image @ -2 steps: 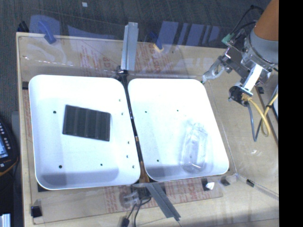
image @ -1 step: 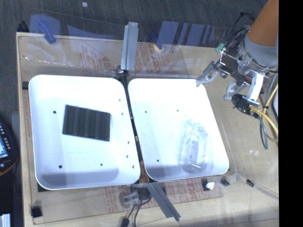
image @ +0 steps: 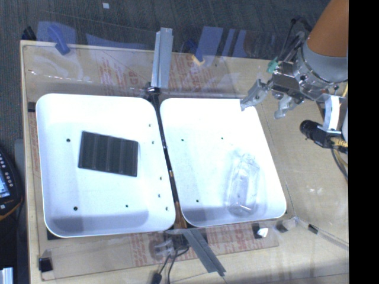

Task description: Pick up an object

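Note:
A dark ribbed rectangular pad (image: 109, 153) lies flat in the left bin (image: 53, 108). A clear plastic object, much like a small bottle (image: 242, 182), lies in the right bin (image: 195, 120) toward its near right corner. My gripper (image: 265, 100) hovers over the right bin's far right corner, well away from both objects. Its two fingers are spread apart with nothing between them.
A metal bar (image: 163, 57) stands upright behind the seam between the bins. Cables and a black fitting (image: 317, 132) hang off the arm at the right. A metal bracket (image: 198, 252) lies in front of the bins.

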